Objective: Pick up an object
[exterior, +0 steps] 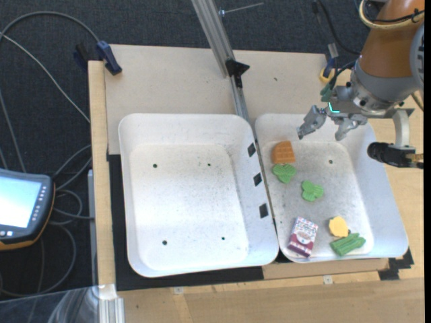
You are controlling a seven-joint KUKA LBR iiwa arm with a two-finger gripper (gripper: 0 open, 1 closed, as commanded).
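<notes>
My gripper [328, 128] hangs open over the far end of the right bin [377, 194], with nothing between its fingers. In that bin lie an orange block [283, 152], a green piece [285, 173] just below it, another green piece [312, 191] near the middle, a yellow piece [339, 226], a green ridged piece [348, 243] at the near edge, and a small pink-and-white box [304, 236]. The orange block is the closest to the gripper, to its lower left.
The left bin [185, 194] sits beside the right one, separated by a ridge with black clips. A slanted metal rail [215, 36] runs from the top to the bins' junction. A tablet [20, 207] and cables lie off the bench at left.
</notes>
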